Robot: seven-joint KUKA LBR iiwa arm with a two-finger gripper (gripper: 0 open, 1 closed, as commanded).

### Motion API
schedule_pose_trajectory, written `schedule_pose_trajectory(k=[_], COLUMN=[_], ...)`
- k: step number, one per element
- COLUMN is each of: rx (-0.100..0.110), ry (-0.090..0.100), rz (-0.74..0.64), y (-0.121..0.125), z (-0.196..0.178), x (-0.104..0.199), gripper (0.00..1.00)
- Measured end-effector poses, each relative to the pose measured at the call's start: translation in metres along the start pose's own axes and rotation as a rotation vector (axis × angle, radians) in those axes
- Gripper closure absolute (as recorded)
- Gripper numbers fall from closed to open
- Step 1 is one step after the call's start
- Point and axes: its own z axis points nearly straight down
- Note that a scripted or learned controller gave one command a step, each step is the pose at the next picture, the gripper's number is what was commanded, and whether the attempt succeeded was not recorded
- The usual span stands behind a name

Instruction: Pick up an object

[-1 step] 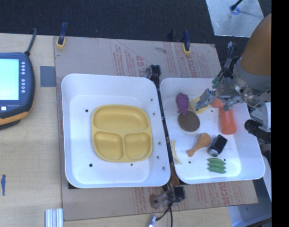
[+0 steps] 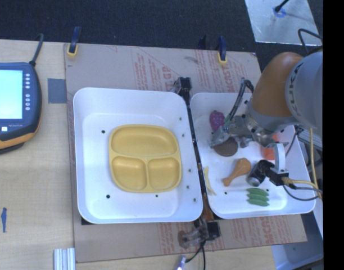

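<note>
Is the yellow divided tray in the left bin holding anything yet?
Empty. All three compartments of the yellow tray show bare; the food items lie in the right bin.

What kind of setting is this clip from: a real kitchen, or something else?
Probably a robot lab test bench, not a kitchen. A grey arm with an orange band reaches over two shallow white bins, a handheld control pendant with a screen lies beside them, and the food, like the plastic chicken drumstick, looks like toys.

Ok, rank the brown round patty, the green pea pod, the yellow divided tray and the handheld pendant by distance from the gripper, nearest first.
1. Brown round patty, right beside the gripper, right bin.
2. Green pea pod, right bin's near edge.
3. Yellow divided tray, left bin.
4. Handheld pendant, far left on the bench.
</note>
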Motion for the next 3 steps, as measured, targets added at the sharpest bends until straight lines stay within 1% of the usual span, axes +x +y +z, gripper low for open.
schedule_pose_trajectory(k=[1,2,3], rx=[-0.003,-0.003,-0.001], ry=[0.000,0.001,0.000], rz=[0.000,0.001,0.001], y=[0.019,0.069,0.021], z=[-0.001,-0.002,-0.001], x=[0.011,-0.002,-0.008], gripper=[0.00,0.00,0.00])
